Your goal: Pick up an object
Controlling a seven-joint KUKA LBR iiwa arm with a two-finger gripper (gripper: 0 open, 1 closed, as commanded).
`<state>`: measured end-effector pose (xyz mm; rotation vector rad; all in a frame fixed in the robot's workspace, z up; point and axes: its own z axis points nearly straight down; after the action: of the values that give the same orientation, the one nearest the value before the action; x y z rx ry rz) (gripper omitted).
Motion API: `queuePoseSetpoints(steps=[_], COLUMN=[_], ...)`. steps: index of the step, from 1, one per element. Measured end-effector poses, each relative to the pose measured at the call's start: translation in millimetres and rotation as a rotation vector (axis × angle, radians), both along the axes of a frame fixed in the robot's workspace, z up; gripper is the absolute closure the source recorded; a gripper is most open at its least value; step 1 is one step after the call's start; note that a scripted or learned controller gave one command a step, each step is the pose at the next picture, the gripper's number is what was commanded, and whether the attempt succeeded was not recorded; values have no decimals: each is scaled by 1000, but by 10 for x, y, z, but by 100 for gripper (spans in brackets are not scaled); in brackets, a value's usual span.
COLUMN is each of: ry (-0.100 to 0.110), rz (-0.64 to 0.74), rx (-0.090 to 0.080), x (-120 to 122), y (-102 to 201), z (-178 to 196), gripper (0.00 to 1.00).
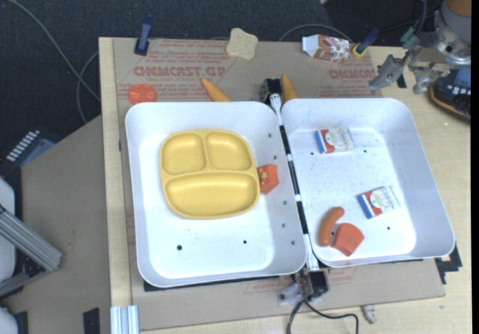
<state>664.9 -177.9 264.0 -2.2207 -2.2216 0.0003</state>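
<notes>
Right bin (419,147) with hot dog (329,225), well apart from open, empty end effector (403,76)

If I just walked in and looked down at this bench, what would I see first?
Probably the big yellow plate with three sections, sitting in the left bin, with a small orange block touching its right edge. In the right bin you'd spot two little red, white and blue packets, plus a toy sausage beside a red-orange piece. The gripper is above that bin's far right corner.
</notes>
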Motion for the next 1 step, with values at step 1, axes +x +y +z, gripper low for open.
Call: queuePoseSetpoints(steps=[1], ry=[2], rz=[1], rx=[2], x=[-383], y=[668], z=[-680], gripper=[0])
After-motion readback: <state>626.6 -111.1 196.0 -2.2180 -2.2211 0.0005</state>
